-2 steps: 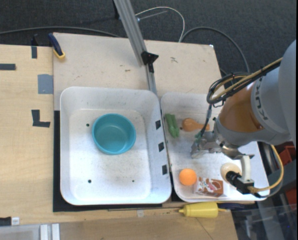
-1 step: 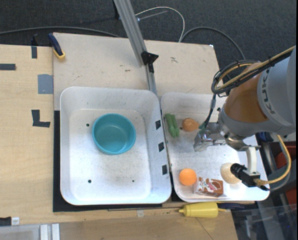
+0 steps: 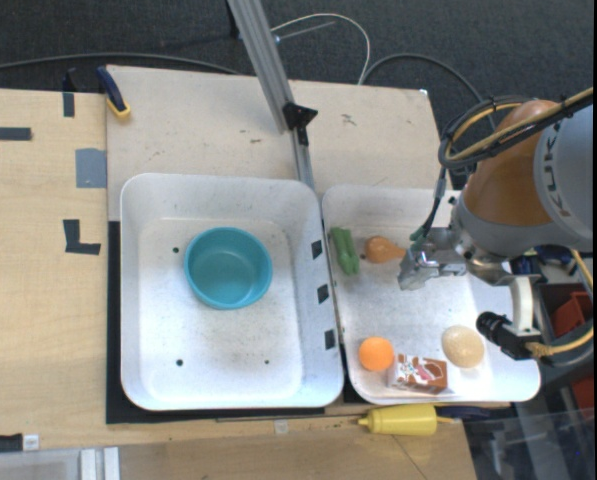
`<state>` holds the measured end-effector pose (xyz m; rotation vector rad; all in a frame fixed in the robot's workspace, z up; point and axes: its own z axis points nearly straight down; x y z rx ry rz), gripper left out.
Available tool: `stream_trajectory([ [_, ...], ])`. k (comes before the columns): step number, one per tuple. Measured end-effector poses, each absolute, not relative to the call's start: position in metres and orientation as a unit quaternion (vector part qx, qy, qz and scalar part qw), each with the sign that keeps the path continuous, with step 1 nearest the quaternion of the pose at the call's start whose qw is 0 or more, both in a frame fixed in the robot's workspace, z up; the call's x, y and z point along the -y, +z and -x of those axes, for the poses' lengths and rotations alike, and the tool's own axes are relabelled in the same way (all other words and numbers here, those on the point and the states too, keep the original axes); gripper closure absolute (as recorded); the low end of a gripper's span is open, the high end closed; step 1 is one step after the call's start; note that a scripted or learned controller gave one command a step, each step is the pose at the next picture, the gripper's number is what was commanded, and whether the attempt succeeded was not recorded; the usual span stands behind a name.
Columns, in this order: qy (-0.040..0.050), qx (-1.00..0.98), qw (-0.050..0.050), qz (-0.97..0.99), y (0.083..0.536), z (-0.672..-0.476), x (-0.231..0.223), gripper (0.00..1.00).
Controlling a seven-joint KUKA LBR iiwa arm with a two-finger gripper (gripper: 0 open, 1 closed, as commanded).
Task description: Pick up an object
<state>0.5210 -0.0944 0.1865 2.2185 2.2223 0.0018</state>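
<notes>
My gripper hangs over the right bin, just right of a small brown-orange oblong object. A green object lies by the bin's left wall. An orange ball, a red-brown packet and a beige egg-shaped object sit along the bin's near side. Nothing shows between the fingers. The left bin holds a teal bowl.
A yellow bottle-like object lies on the bench edge below the right bin. A grey metal pole slants over the bench to the divide between the bins. Black cables loop behind the arm at the upper right.
</notes>
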Motion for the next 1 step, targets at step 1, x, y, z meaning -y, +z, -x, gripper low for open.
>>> stream_trajectory([
  [1, 0.0007, -0.707, 0.001, -0.707, 0.238, -0.5133, 0.1005, 1.0],
])
